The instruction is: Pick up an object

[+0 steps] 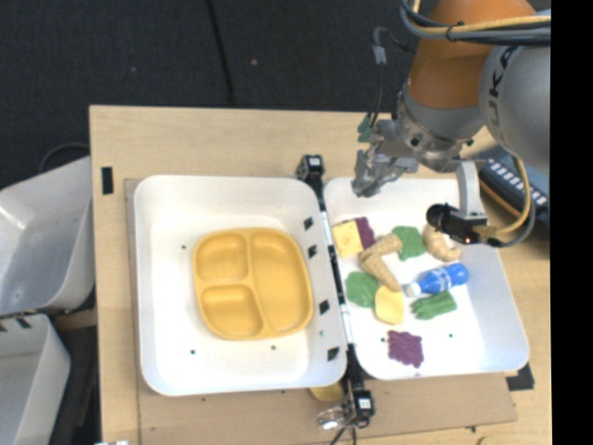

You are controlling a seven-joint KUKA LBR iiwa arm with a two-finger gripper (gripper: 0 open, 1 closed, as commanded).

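Taking the yellow divided tray point(252, 282) as landmark, lying flat in the left bin point(157, 341).

Nearest, right of the tray and toward the bench's front edge: purple piece point(405, 347) lying alone in the right bin point(491, 336).
Further in, right of the tray: green piece point(361, 288) touching a pale yellow piece point(390, 305); beside them a green leafy piece point(434, 306) and a blue bottle point(441, 278) lying on its side.
Level with the tray's far rim, right of it: yellow block point(346, 238), dark purple strip point(365, 230), tan cone-like piece point(381, 265), green piece point(408, 240), beige lump point(439, 244), all crowding close together.
Beyond the tray and to its right: gripper point(363, 186) hanging over the right bin's far left corner, pointing down, nothing showing between the fingers; opening too blurred to judge. Orange band point(463, 40) showing above the wrist.
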